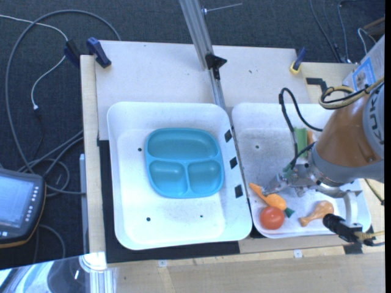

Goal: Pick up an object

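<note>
Two shallow white bins sat side by side on the bench. The left bin (122,163) held a blue divided plate (183,162) with three compartments, lying flat near the bin's middle. The right bin (259,124) held the graspable items, all grouped toward its near edge: a toy carrot (269,196), orange with a green end, lying at a slant; a red tomato (272,218) just beside and in front of the carrot; a tan toy drumstick (317,212) to the right of the tomato; and a green object (300,140) farther back, partly hidden by the arm.

The arm (351,136) reached in from the right over the right bin, its orange band above the wrist. The gripper (287,182) sat low in the bin, just behind the carrot and close to its upper end. Contact between them could not be judged. Whether the fingers were wide or narrow could not be told from this angle; nothing was visibly between them. A black cable (292,110) looped over the back of the right bin. A metal pole (197,23) rose from between the bins at the rear.
</note>
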{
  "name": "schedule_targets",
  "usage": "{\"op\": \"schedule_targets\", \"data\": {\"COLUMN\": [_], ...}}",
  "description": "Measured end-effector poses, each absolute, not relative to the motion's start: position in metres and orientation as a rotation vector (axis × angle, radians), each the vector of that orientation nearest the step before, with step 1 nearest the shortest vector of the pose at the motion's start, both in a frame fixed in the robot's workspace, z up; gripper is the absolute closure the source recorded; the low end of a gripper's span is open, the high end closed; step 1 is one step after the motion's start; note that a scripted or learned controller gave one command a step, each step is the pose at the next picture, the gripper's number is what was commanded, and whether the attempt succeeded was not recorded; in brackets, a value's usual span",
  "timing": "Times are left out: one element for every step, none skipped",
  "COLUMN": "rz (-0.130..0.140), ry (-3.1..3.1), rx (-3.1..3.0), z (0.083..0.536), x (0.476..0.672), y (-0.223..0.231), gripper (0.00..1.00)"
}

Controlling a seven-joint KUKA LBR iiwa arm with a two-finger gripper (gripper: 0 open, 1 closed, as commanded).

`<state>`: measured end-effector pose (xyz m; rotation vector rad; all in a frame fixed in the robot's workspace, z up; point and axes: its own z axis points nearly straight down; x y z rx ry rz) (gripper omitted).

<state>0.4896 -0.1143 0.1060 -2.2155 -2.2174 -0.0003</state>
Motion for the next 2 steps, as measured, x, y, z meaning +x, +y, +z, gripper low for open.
{"op": "schedule_targets", "data": {"rz": [-0.007,-0.006], "ry": [-2.223,-2.228], "rx": [-2.220,-2.223], "z": [0.119,0.182], "x": [0.491,0.490], "y": [-0.114,-0.110], "gripper": [1.00,1.00]}}
